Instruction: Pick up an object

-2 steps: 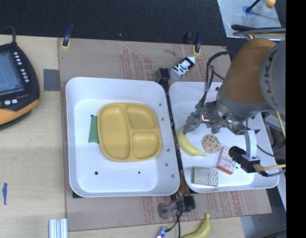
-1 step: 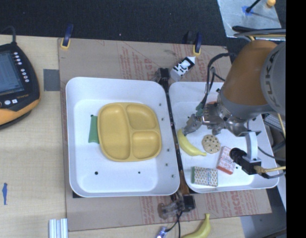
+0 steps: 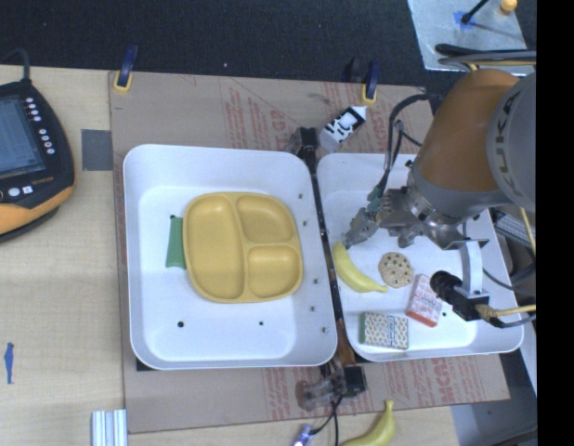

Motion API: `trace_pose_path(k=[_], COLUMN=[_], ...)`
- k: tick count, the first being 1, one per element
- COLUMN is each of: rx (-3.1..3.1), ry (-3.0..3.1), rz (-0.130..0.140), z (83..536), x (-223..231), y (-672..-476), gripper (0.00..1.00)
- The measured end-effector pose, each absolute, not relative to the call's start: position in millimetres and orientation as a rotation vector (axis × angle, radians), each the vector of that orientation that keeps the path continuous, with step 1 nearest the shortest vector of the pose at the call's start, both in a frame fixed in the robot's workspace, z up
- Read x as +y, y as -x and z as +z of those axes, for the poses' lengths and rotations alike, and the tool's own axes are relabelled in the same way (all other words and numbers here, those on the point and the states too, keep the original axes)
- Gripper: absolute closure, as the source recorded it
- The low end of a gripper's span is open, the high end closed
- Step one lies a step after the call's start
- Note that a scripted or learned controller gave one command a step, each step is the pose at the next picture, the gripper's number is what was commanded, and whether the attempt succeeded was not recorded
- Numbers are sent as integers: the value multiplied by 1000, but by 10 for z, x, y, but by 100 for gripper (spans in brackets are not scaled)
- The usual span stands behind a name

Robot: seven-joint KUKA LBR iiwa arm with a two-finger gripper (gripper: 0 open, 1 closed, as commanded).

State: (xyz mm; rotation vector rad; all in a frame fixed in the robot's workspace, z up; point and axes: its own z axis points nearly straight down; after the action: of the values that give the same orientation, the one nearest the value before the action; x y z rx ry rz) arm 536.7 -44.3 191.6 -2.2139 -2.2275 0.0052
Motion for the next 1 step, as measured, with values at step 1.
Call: trace_pose_path(k=[1], rx=[-2228], ry=[2214], rz=[5], z=[1916], x=[-426], y=[-5393], gripper=[0])
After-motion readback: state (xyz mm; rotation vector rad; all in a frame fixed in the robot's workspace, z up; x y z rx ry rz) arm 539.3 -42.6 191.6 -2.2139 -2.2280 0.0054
